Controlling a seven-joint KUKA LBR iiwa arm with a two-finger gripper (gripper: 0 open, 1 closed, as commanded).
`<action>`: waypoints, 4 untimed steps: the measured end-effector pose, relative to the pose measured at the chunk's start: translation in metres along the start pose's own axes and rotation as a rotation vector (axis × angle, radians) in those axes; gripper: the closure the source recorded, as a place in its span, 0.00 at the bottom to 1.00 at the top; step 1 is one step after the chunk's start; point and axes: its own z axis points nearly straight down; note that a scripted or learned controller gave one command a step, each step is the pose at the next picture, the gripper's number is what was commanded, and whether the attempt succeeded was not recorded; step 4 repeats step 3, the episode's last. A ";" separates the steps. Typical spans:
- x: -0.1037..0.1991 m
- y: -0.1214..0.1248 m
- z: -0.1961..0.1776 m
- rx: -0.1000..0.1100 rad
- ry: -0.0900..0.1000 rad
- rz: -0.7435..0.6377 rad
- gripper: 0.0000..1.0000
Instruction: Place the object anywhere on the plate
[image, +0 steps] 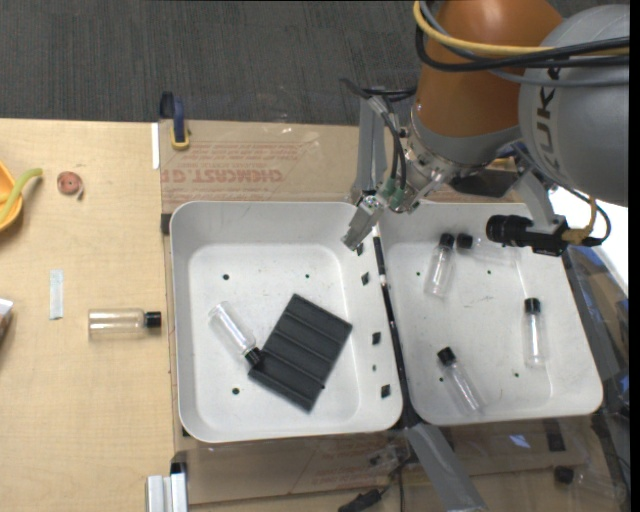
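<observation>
The grey arm (575, 90) looms closest, and its claw (360, 226) hangs over the left bin (181, 300)'s 1 o'clock corner; whether it is spread or shut I cannot tell. At the claw's 7 o'clock lies the black plate (302, 350), with a vial (232, 332) capped end against its 9 o'clock edge. Three vials (439, 265) lie in the right bin (590, 372).

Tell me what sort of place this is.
Probably a robotics lab test bench: a KUKA arm reaches over two shallow white bins on a cardboard-covered wooden bench, with small clear vials and a black ridged plate as practice objects.
</observation>
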 end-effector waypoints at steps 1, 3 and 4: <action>-0.055 0.022 -0.068 -0.001 0.000 -0.107 0.00; -0.185 -0.068 -0.143 0.001 0.000 0.094 0.00; -0.185 -0.068 -0.143 0.001 0.000 0.094 0.00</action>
